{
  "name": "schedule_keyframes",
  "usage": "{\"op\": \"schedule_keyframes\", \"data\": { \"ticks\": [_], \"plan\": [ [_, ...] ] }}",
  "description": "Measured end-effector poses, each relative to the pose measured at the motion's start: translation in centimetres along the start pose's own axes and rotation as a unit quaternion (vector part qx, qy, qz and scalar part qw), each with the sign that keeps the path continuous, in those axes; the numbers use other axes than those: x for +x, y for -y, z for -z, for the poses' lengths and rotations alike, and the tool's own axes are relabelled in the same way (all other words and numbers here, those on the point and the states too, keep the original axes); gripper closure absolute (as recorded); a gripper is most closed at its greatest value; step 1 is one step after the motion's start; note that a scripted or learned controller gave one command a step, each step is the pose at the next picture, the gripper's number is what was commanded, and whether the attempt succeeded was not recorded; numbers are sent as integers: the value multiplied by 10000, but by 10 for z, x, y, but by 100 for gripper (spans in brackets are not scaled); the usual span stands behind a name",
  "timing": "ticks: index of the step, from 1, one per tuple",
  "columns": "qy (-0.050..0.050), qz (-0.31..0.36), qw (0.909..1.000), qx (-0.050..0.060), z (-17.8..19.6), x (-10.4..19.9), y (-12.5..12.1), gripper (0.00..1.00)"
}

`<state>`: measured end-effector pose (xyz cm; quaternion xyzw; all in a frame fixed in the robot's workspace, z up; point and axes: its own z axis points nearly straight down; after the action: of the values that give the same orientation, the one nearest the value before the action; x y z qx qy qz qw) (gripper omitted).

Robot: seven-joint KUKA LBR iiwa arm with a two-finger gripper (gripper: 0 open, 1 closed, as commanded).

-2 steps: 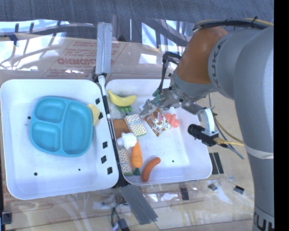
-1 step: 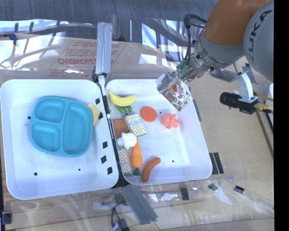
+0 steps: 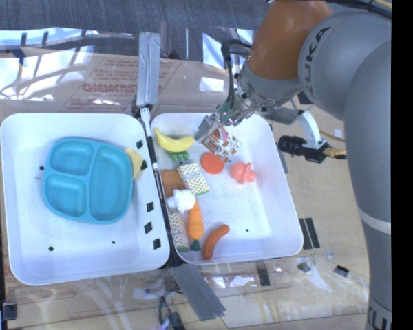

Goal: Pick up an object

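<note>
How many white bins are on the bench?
2: the left bin holds a blue divided plate; the right bin holds toy food, with the hand above it.

Gripper [image 3: 217,128] over right bin [image 3: 279,205], gripping patterned carton [image 3: 223,144]; banana [image 3: 173,141] beside.

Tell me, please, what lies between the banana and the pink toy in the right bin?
In the camera view, between the banana and the pink toy lie a small patterned box and a flat orange-red round piece, just below that box.
</note>
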<state>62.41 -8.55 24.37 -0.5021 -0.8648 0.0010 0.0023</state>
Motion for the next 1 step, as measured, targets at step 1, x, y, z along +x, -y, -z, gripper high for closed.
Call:
{"op": "schedule_keyframes", "data": {
  "ticks": [1],
  "plan": [
    [14,-2091,9779,-17,13,-25,-16,100]
  ]
}}
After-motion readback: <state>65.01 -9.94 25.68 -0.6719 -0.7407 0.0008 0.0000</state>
